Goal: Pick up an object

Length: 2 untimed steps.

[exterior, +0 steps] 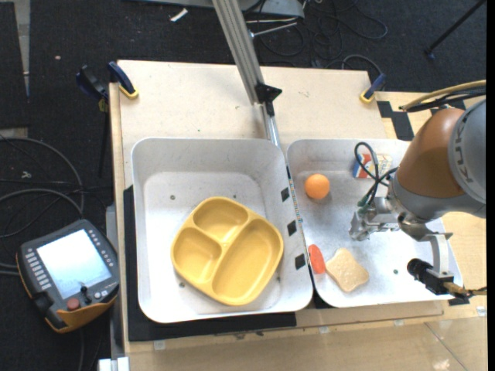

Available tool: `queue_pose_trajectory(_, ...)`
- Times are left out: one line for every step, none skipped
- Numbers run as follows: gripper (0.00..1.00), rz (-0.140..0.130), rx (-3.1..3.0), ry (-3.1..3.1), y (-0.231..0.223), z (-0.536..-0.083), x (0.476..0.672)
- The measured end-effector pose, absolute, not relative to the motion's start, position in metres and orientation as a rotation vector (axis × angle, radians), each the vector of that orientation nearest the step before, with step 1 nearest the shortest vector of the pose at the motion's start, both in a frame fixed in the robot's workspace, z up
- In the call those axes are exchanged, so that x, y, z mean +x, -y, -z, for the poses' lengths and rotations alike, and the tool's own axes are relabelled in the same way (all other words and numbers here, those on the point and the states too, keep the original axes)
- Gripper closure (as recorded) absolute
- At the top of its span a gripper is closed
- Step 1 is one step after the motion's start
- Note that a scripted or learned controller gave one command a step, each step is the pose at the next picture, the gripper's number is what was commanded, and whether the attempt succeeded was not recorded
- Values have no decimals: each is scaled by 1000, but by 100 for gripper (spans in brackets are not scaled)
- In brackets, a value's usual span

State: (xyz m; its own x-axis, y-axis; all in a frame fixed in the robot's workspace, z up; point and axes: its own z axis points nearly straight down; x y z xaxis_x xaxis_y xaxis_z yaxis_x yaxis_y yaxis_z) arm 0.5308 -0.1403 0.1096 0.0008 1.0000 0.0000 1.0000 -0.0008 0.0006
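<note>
While the gripper [365, 224] hangs low over the right bin [340, 154], can't tell its finger state from here. Closest target looks like the bread slice [346, 270], just nearer and left; orange ball [316, 186] sits farther left.

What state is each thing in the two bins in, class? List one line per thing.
yellow divided plate: right way up in the left bin, tilted.
orange ball: loose on the right bin's floor.
bread slice: lying flat, right bin.
carrot piece: against the right bin's left wall.
end effector: low over the right bin.
</note>
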Motion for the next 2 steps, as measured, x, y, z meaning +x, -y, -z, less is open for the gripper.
queue_pose_trajectory(100, -4, 2215, -2219, 148, -170, 531)
queue_pose_trajectory(100, -4, 2215, -2221, 148, -213, 530)
